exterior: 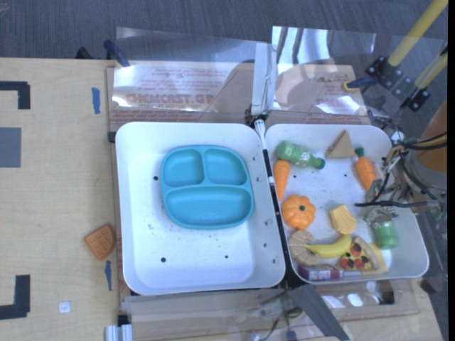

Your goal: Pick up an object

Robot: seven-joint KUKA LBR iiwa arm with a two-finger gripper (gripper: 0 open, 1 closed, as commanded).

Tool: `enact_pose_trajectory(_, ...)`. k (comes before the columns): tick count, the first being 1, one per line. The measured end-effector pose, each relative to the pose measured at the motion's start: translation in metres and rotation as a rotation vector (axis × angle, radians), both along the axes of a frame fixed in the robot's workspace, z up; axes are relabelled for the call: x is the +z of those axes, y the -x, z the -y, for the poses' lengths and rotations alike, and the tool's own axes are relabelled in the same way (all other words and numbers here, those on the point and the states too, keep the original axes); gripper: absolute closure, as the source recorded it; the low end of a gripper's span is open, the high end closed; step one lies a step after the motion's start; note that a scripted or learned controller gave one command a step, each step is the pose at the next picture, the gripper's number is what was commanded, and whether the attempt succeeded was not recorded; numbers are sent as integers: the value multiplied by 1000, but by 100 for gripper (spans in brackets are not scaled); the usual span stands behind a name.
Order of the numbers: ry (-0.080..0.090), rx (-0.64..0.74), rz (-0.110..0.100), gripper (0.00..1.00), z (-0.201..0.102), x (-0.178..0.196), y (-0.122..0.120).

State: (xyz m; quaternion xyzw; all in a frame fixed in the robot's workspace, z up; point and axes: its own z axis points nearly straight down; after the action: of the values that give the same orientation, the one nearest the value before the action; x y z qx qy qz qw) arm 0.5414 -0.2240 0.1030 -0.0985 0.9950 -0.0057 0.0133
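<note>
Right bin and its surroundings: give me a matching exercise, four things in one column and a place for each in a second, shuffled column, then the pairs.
Things:
1. blue divided plate
2. pumpkin
3. banana
4. waffle piece

Places:
A. on the wooden bench, left of both bins
B. in the left bin
C. right bin, near its front edge, beside the pizza slice
D. right bin, beside its left wall, below a carrot

Pairs: 1-B, 2-D, 3-C, 4-A
</note>
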Motion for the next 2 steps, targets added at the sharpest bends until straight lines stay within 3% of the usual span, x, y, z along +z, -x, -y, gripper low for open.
enact_pose_trajectory(1, -3, 0, -2, 0, -2, -1, 0)
enact_pose_trajectory(2, -9, -21, -17, 0, -2, -16, -41)
